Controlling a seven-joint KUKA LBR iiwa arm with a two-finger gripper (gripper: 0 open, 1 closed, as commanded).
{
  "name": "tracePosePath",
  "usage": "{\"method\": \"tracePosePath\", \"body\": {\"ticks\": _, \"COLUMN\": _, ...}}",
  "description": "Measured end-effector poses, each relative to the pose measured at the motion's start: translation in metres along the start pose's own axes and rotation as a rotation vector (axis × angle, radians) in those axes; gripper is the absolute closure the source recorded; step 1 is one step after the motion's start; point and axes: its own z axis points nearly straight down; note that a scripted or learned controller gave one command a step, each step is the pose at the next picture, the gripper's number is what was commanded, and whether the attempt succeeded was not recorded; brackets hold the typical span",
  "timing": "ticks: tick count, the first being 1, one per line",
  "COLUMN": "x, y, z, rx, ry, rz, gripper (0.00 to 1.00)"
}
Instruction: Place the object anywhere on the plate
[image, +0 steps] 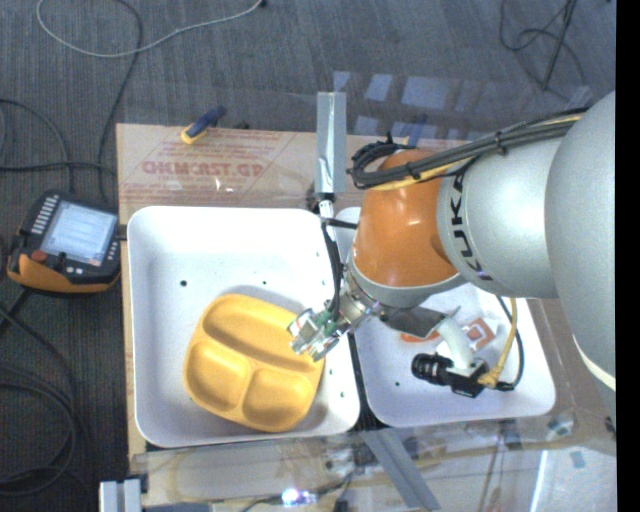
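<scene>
your claw sits over the right edge of the yellow plate, which spreads left and below it in the left bin. something small and greenish shows at its tips; can't tell if gripped, or how wide the fingers stand. right of it, the right bin.

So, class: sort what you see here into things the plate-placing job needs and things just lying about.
Part of the job:
yellow plate
gripper, over the plate's right rim
left bin holding the plate

Just lying about:
handheld control pendant
blue and yellow tool
floor cables
</scene>
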Motion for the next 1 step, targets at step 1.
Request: {"method": "tracePosePath", "body": {"ticks": 1, "x": -0.0001, "y": 0.0, "z": 0.0, "rx": 0.0, "ry": 0.0, "rz": 0.0, "gripper": 0.0}}
